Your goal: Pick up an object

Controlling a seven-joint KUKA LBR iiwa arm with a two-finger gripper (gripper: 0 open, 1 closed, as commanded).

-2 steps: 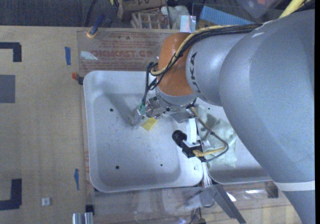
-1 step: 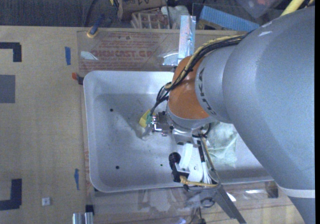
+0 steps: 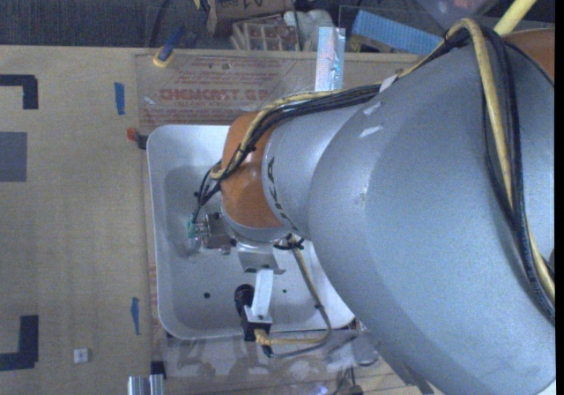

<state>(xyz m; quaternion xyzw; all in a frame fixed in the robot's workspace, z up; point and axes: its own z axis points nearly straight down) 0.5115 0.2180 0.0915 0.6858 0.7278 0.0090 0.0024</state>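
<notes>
The grey arm [image 3: 423, 208] comes in from the right side of the surface [image 3: 70, 234] and covers most of the white bin [image 3: 163, 208] beneath it, its orange band [image 3: 242, 182] sitting over the middle of the bin. Black and yellow cables [image 3: 291, 107] run along the top of the arm toward the wrist. The tool [image 3: 196, 230] points at the bin's left wall, about halfway along it, and hangs low over the bin floor; it is small and half buried under the wrist, so whether it is open, closed or gripping anything cannot be told. A faint greenish patch shows at its tip, perhaps part of an object, though the view is too blurred to be sure. A white bracket [image 3: 262, 294] with a black fitting hangs below the wrist toward the bin's near edge. Strips of blue tape [image 3: 119, 98] lie on the surface left of the bin, near its far-left corner.
</notes>
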